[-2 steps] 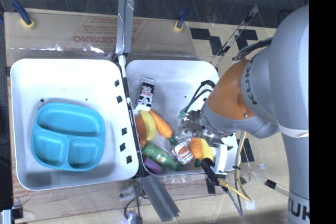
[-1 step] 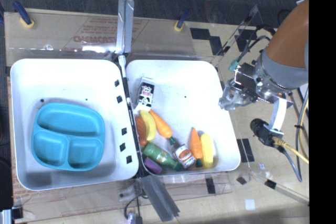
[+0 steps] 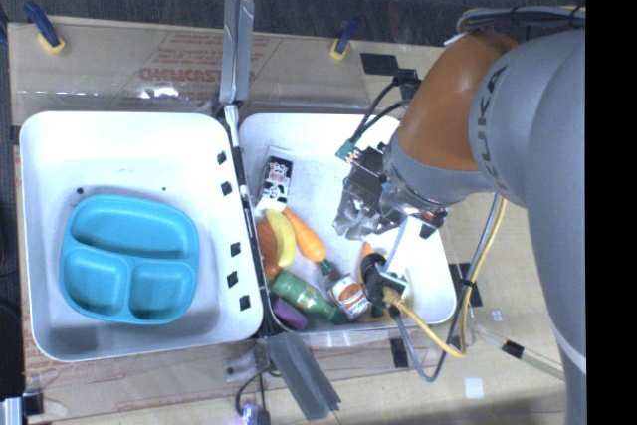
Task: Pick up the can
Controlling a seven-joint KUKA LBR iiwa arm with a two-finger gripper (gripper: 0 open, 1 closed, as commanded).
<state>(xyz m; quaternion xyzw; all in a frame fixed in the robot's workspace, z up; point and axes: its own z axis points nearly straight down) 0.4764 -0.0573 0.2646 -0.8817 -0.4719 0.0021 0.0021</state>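
The can (image 3: 348, 297) lies tilted at the lower middle of the frame, touching the green bottle (image 3: 302, 294). It looks small, light, stiff and slick-walled; grip across its round sides. Whether the jaws are open, I cannot tell.

A small can (image 3: 348, 296) with a red-and-white label lies tipped on its side in the right bin's near corner. It rests touching the green bottle on its left.

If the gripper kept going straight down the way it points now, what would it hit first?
Probably the bare floor of the right bin, just right of the carrot. The gripper sits up-right of the can, though depth is unclear.
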